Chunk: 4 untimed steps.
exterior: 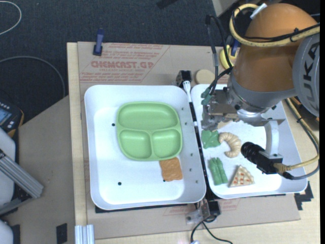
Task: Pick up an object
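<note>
Near the right bin's (289, 187) left edge, the claw (209, 127) hangs over a green toy (209, 139); its spread I cannot tell. Nothing looks lifted yet; the pick remains.

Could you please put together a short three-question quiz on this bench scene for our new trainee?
1. True or false: the green divided tray lies in the right bin.
2. Which item lies nearest the tray in the left bin? A) croissant B) orange toast piece C) pizza slice
3. Fill in: in the right bin, the green bean pods lie just left of the ____ slice.

Key
1. False; it lies in the left bin.
2. B, the orange toast piece, just below the tray's lower right corner.
3. Pizza; the pizza slice lies below the croissant.
</note>
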Each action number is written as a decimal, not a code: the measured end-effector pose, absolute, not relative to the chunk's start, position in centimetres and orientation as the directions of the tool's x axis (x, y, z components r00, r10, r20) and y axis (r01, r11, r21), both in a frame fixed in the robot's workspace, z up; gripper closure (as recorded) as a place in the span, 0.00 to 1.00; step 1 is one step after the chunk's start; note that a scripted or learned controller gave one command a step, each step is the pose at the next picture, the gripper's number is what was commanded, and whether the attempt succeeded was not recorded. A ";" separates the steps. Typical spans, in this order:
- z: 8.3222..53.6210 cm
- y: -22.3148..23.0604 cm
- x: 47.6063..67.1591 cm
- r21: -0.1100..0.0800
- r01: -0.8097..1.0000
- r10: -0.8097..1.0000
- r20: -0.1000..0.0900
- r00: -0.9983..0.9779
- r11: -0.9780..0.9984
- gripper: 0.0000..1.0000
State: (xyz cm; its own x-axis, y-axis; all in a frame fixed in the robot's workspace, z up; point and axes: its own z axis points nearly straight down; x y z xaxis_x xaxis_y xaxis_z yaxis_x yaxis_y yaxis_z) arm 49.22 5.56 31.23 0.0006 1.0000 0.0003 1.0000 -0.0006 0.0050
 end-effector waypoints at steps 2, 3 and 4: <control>29.8 -7.7 47.8 -0.012 1.000 1.000 -0.001 0.009 -0.009 1.00; 23.6 -0.5 47.8 -0.009 1.000 1.000 0.003 -0.006 0.006 1.00; 20.8 7.8 47.8 -0.007 1.000 1.000 0.003 -0.008 0.008 1.00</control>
